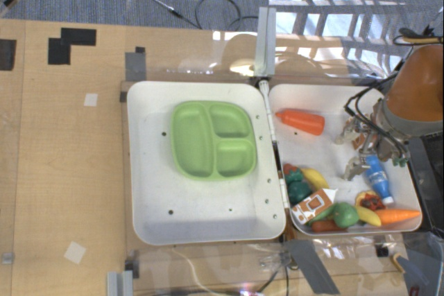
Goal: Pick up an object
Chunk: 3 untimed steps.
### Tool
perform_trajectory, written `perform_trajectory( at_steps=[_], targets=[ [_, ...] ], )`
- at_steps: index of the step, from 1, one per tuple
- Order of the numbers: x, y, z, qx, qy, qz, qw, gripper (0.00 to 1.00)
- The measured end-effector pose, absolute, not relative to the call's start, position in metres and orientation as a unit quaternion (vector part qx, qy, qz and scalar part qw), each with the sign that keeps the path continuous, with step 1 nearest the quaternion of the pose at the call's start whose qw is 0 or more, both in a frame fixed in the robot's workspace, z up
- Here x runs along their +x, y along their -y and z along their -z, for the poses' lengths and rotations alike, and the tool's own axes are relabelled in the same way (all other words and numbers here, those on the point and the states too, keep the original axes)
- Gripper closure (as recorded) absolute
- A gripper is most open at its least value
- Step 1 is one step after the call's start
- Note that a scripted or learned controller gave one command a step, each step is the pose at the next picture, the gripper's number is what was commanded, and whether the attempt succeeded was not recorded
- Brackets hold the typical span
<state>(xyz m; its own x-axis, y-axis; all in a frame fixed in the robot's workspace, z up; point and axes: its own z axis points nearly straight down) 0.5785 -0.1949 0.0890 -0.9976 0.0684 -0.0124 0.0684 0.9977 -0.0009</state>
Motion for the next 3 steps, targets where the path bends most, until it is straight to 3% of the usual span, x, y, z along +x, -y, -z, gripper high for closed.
perform_trajectory(
  at_steps=[1, 2, 3],
  targets=[
    [0.576, 0.184, -0.089, 0.053, -0.999, 0.0012, 0.007, 0.00],
    [0.639, 0.156, -0.088, 0.100, -0.995, -0.0007, 0.006, 0.00],
    [0.584, 0.203, -0.089, 0.097, -0.995, 0.0012, 0.005, 0.00]
  ],
)
